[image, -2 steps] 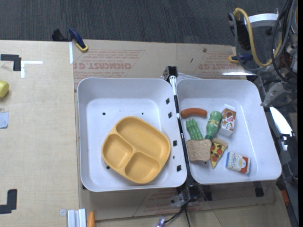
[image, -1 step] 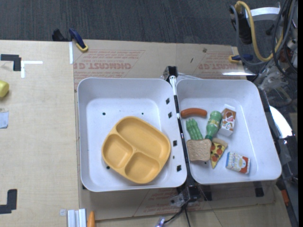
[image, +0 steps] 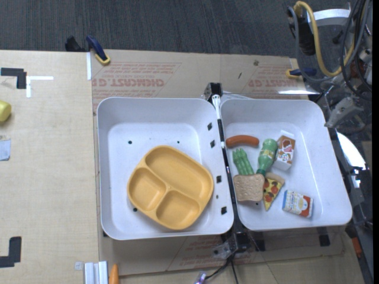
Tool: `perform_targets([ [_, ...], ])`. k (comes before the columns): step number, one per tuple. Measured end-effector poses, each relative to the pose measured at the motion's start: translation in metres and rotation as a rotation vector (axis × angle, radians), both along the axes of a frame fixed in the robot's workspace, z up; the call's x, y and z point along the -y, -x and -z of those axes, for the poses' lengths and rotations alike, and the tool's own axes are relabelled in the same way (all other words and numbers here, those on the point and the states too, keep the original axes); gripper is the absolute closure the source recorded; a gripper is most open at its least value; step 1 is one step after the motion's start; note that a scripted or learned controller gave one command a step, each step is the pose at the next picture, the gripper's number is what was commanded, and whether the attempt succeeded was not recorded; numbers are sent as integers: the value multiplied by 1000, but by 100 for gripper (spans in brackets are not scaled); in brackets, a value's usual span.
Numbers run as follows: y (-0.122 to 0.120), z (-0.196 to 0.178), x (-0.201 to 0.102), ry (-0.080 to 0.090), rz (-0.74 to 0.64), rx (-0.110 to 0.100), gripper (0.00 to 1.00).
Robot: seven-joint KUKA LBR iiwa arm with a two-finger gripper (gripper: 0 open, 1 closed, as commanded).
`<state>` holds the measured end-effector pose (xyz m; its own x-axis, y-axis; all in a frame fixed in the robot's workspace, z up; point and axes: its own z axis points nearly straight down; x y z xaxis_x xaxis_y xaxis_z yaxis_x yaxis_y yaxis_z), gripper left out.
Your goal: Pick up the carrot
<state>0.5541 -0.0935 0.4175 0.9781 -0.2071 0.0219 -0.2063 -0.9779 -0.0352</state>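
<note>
Two shallow white bins sit side by side on the surface (image: 47, 176), their inner walls touching along the centre line.

The left bin (image: 112, 129) holds one item, a yellow divided plate (image: 170, 187) with three compartments. It lies flat and skewed, towards the near side of the bin.

The right bin (image: 314, 135) holds seven items, grouped in its left and middle parts. The carrot (image: 242, 141), read here as the orange-red rod-shaped piece, lies on its side at the far left of the group, close to the inner wall and apart from every other item's top edge. Just nearer than it lies a green ridged vegetable (image: 243, 161). Beside that, a green bottle (image: 267, 154) lies tilted. A small carton with red fruit printed on it (image: 285, 151) rests just right of the bottle. A slice of bread (image: 249, 187) lies near the front, touching the green vegetable's lower end. A pizza slice (image: 272, 191) lies against the bread's right side. A second small carton (image: 297, 204) lies flat, apart, to the right.

The arm's hardware and cables stand at the upper right, over the far right corner of the right bin. The pincer (image: 340, 110) is well apart from the carrot and touches none of the items; whether it is open or closed cannot be told.
</note>
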Motion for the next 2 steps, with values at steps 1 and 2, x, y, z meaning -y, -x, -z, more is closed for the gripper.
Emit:
perform_targets([
  [1,-4,-10,-2,-15,3,13,100],
  [2,-4,-10,-2,-16,3,14,0],
])
